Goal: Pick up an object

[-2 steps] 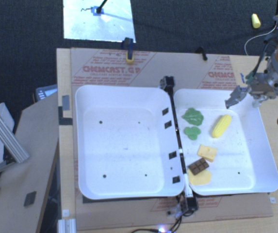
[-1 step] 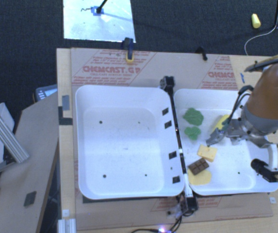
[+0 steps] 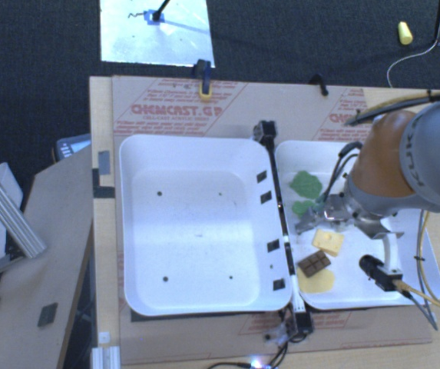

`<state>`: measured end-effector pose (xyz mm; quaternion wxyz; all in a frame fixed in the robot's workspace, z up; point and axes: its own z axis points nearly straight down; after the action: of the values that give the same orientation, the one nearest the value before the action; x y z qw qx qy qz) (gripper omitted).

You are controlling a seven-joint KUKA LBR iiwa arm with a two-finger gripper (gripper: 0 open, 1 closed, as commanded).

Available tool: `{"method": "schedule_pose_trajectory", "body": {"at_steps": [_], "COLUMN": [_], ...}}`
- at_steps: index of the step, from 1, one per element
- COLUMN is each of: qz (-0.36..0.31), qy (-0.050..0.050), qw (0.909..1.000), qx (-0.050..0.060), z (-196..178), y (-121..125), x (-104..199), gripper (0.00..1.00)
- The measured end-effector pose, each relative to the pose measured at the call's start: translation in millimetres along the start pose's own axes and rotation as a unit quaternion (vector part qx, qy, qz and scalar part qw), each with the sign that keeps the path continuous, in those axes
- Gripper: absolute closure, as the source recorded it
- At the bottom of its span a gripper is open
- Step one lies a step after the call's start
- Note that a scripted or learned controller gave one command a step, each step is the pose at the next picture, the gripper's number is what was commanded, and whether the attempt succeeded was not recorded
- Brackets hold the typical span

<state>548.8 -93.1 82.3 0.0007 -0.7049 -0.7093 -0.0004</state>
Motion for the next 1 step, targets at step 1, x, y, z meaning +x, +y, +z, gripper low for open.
{"method": "schedule_pose_trajectory", "body": {"at_steps": [1], "qz": [0.001], "qy": [-0.001], "qw": [1.0], "qx": [-0.002], "z": [-106.0], "y": [-41.2], "x": [86.4], "gripper": [0.0]}}
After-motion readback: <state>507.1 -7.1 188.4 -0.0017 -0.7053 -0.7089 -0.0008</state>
